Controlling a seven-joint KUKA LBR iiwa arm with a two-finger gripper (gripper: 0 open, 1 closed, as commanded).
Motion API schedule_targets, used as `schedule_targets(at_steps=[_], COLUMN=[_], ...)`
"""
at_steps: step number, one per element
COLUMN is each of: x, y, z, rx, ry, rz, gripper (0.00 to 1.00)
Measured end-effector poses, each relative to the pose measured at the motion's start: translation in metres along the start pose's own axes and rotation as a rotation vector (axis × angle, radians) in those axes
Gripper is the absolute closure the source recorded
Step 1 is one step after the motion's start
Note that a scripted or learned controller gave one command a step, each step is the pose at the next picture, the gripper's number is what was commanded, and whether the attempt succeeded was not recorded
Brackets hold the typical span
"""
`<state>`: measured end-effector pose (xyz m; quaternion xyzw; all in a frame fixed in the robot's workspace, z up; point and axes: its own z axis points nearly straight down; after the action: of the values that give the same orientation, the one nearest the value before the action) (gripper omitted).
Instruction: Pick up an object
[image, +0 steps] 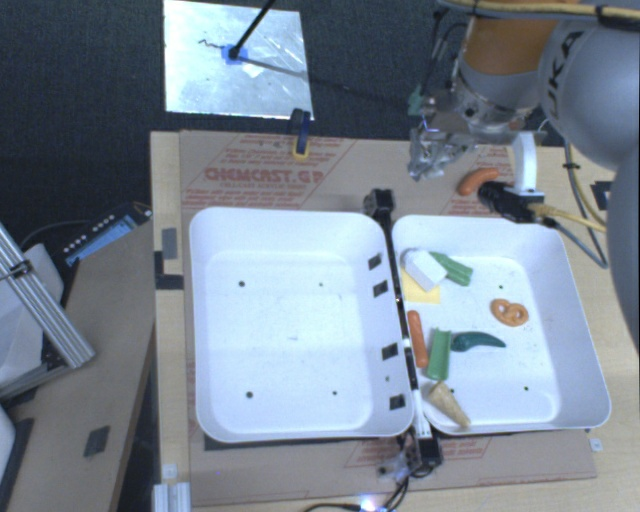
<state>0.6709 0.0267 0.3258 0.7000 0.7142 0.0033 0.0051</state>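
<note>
White right bin (560, 300) crowds items leftward; pincer (432, 160) hovers beyond its far rim, grip state seemingly unreadable.

A blue-and-yellow clamp (299, 133) sits below a shiny foil sheet (237, 58).

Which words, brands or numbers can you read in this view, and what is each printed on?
"CHEMCAST GP": red print on the brown sheet behind the left bin.
More red print on that sheet, around the bins, is too blurred to read.
The toy foods carry no readable text.
</note>
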Motion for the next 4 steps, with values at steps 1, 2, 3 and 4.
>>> schedule_targets(at_steps=[1, 2, 3, 4], x=[0.0, 0.0, 0.0, 0.0], y=[0.001, 0.002, 0.002, 0.003], z=[-0.011, -0.022, -0.034, -0.045], rx=[-0.003, -0.006, -0.009, -0.012], ry=[-0.001, -0.002, -0.003, -0.005], rz=[-0.005, -0.01, -0.015, -0.02], gripper=[1.0, 1.0, 1.0, 1.0])
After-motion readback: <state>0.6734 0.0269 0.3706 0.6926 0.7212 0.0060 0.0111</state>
